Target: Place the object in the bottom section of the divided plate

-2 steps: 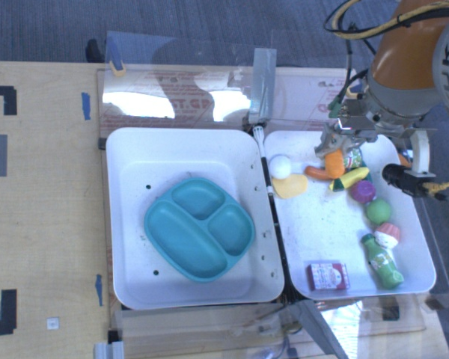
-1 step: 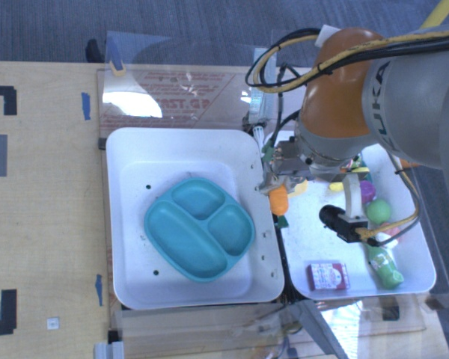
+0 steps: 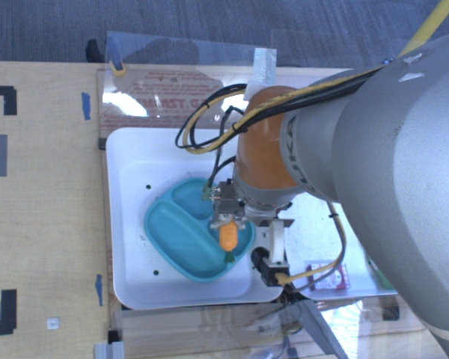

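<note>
A teal divided plate (image 3: 181,238) lies in the left white bin (image 3: 127,200). Its large section faces the lower left and smaller sections sit along its upper right side. My gripper (image 3: 227,229) reaches down over the plate's right edge, under the orange wrist band. A small orange object (image 3: 228,237) shows at the gripper's tip, over the plate's right-hand section. Whether the object is held or resting on the plate is not clear from this angle.
The big grey arm (image 3: 389,170) covers most of the right bin. Black and yellow cables (image 3: 209,118) loop above the wrist. A pink-and-white packet (image 3: 331,277) lies in the right bin near its front. Clear plastic sheeting (image 3: 179,81) stands behind the bins.
</note>
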You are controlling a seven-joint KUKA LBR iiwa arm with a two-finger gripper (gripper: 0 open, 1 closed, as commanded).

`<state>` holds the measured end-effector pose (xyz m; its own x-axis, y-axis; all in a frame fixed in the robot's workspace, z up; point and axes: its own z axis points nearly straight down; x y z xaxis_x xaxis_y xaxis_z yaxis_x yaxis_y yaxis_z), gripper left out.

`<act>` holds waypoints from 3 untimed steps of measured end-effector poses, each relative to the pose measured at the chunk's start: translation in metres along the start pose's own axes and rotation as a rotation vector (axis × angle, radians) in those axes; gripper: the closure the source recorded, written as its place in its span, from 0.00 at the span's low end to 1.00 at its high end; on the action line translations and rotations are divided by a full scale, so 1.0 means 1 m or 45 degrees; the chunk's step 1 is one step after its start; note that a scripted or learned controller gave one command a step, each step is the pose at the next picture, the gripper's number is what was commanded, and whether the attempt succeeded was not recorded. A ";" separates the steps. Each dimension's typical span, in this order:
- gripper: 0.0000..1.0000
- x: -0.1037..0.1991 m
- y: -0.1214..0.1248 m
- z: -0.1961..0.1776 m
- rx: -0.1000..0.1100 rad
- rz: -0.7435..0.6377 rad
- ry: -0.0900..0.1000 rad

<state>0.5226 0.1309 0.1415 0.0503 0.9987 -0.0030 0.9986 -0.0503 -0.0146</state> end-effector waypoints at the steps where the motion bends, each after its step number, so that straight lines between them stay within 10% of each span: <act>1: 0.00 -0.002 0.002 -0.003 -0.009 0.006 0.001; 2: 0.00 0.041 0.004 -0.050 -0.017 -0.417 -0.001; 3: 1.00 0.040 0.005 -0.056 -0.012 -0.412 -0.003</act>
<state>0.5307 0.1710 0.1976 -0.2702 0.9628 -0.0019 0.9628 0.2702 -0.0057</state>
